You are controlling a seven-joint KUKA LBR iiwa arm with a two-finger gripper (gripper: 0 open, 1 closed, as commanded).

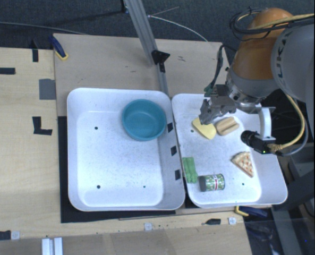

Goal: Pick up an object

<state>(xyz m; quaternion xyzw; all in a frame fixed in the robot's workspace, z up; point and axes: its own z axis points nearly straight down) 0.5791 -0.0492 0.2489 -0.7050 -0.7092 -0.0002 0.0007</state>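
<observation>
My gripper (209,116) hangs over the upper part of the right bin (263,193), directly above a pale yellow wedge (205,129) that looks like cheese. A tan bread roll (226,126) lies just right of the wedge. Further down the same bin sit a pizza slice (244,163), a small can with a red and green label (212,183) on its side, and a flat green packet (189,169). The fingers point down at the wedge, and the view does not show whether they touch it.
A blue bowl (143,119) sits in the upper right of the left bin (93,158). A grey metal pole (146,33) slants down to the gap between the bins. The arm's orange band (258,41) and cables loom over the right bin's top edge.
</observation>
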